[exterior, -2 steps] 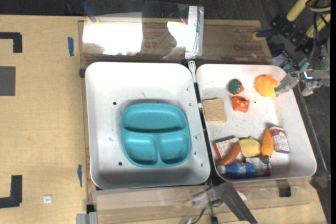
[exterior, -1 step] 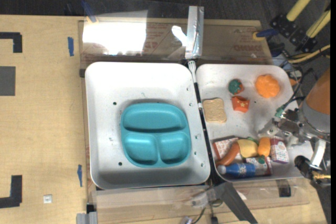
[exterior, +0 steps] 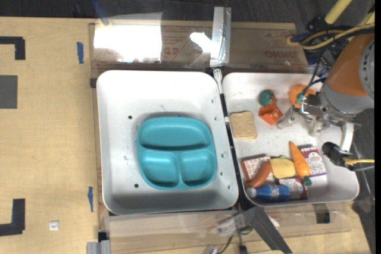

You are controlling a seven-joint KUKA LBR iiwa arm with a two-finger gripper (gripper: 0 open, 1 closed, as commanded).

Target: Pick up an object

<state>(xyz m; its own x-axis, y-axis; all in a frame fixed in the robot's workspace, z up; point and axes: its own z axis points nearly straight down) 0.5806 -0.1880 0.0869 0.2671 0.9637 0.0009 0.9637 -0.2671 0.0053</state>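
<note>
Fingers [exterior: 293, 118] hang low at the right bin's [exterior: 348, 190] two o'clock side; whether they are spread or clenched I cannot tell. Just at their nine o'clock lies an orange block [exterior: 271, 115], a green-topped toy [exterior: 266, 96] above it. Bread [exterior: 243, 125] sits farther left. Down at six o'clock lies a carrot [exterior: 299, 159]. A teal tray [exterior: 176, 150] fills the left bin [exterior: 113, 128].

Toy carrot [exterior: 299, 159] lying atop right bin's clutter
</note>
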